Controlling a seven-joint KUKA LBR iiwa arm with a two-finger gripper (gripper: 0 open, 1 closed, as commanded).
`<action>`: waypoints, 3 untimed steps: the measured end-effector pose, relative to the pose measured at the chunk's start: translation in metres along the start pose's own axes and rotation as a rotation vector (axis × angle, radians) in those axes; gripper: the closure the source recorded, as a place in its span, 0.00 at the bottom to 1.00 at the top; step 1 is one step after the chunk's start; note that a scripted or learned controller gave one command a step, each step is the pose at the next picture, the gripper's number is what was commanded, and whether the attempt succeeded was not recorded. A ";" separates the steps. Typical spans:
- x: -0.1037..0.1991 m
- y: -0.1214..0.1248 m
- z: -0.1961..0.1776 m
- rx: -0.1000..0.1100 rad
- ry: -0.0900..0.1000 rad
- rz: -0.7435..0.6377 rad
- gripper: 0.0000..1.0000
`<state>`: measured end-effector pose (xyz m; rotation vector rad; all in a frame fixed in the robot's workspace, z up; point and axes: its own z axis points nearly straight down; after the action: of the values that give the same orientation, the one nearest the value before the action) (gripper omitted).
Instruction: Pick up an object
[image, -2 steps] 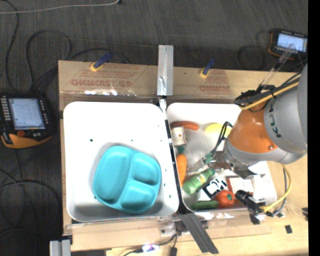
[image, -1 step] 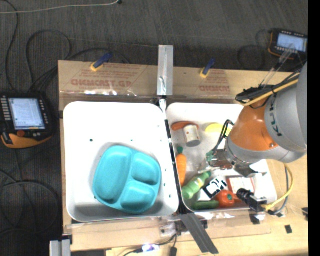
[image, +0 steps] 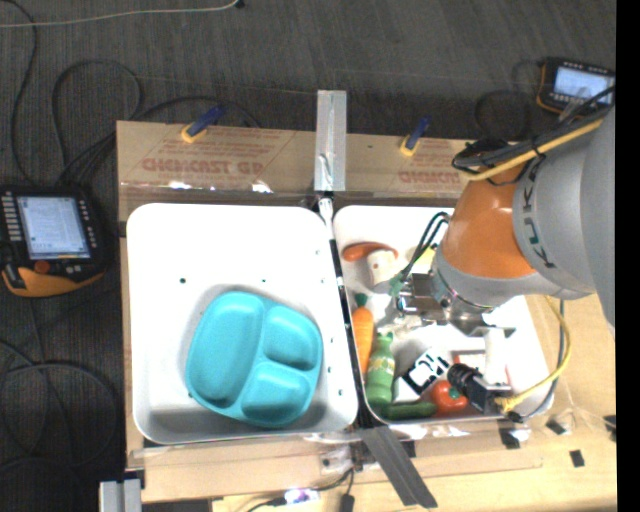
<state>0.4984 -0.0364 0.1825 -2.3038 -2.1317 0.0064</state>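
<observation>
My gripper (image: 408, 300) hangs low over the middle of the right bin (image: 520, 325), under the orange band of the arm. Just left of it lies an orange carrot (image: 362, 325), and below that a green bottle (image: 381, 365). A toy mushroom (image: 368, 258) with a red-orange cap and a pale stem sits toward the bin's far left corner. Along the near wall lie a dark green vegetable (image: 405, 409) and a red tomato-like piece (image: 447, 399). The wrist hides whatever lies directly beneath it.
A turquoise divided plate (image: 256, 358) lies in the left bin (image: 170, 260), toward its near side. A metal divider (image: 340, 300) separates the two bins. Handheld screens rest on the floor at the left (image: 48, 235) and the top right (image: 575, 85).
</observation>
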 end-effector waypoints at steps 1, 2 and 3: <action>0.012 -0.010 -0.010 0.000 0.000 -0.274 1.00; 0.012 -0.010 -0.018 0.004 0.000 -0.274 1.00; -0.010 -0.015 -0.018 -0.002 -0.001 -0.512 1.00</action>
<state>0.4831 -0.0453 0.2006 -1.6888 -2.6467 0.0046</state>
